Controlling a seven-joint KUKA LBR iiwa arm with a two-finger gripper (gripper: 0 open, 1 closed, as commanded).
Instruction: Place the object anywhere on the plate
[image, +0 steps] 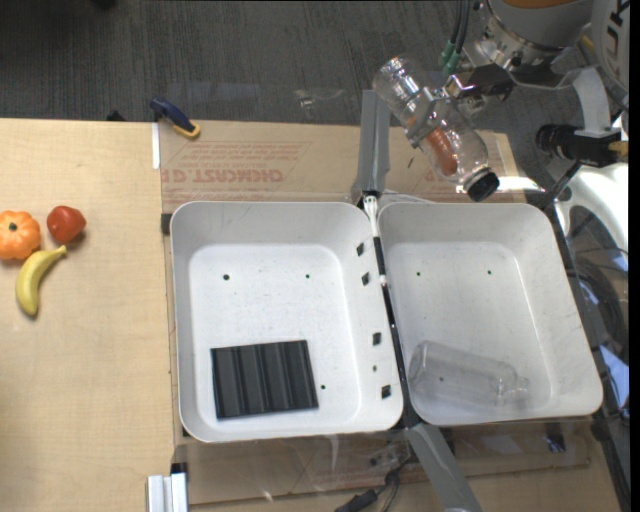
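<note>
A dark ridged rectangular plate (264, 378) lies flat in the front of the left bin (190, 300). My gripper (447, 103) hangs high above the back edge of the right bin (560, 290). It is shut on a clear bottle (462, 155) that tilts with its black cap (482, 185) pointing down and right. Something orange-red shows inside the bottle. A second clear bottle (465, 377) lies on its side in the front of the right bin.
On the wooden table at the left sit toy fruits: an orange (17, 236), a tomato (66, 224) and a banana (34, 279). A blue and yellow clamp (175, 117) lies behind the left bin on the cardboard (240, 165).
</note>
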